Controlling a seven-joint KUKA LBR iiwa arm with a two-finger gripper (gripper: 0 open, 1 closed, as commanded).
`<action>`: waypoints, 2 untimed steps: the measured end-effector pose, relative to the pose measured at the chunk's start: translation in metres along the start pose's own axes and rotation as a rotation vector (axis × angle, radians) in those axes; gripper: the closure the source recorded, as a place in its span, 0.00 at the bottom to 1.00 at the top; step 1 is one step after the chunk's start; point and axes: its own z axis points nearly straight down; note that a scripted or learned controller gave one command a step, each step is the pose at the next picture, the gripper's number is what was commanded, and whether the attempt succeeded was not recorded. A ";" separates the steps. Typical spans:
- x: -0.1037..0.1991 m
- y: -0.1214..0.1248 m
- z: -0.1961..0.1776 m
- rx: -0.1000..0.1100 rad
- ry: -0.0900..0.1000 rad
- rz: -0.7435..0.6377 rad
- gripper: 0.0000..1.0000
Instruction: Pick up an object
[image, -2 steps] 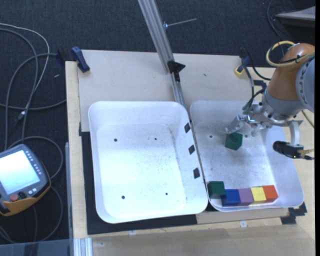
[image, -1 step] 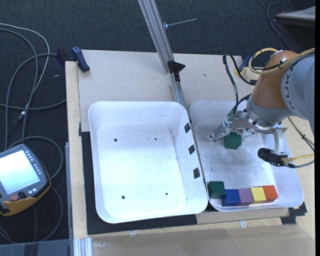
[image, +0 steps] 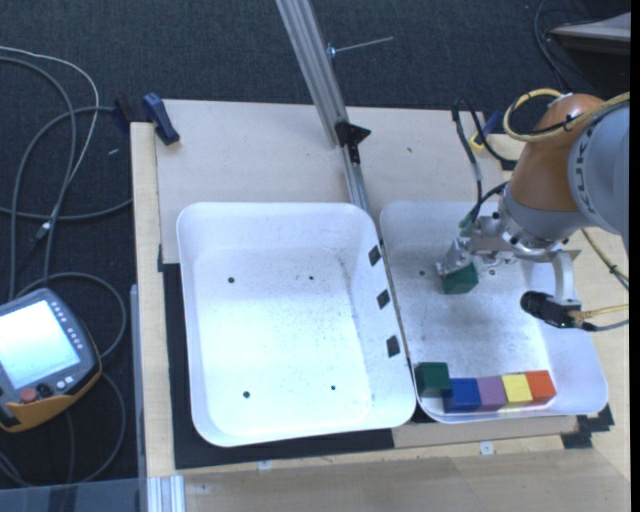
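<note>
a tan bench (image: 260, 160) on dark carpet bears two white bins, with a pendant (image: 40, 355) lying on the floor at left. the gripper (image: 462, 268) is clamped on a green block (image: 460, 280) over the right bin (image: 570, 395), whose near edge holds a row of coloured blocks (image: 485, 388).

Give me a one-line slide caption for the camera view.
Robot arm's gripper holds a green block above the right bin; five colored blocks line that bin's near edge.
</note>
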 end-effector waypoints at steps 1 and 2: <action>-0.009 -0.012 0.011 0.004 -0.001 0.002 1.00; 0.076 -0.039 -0.093 -0.007 0.001 -0.007 1.00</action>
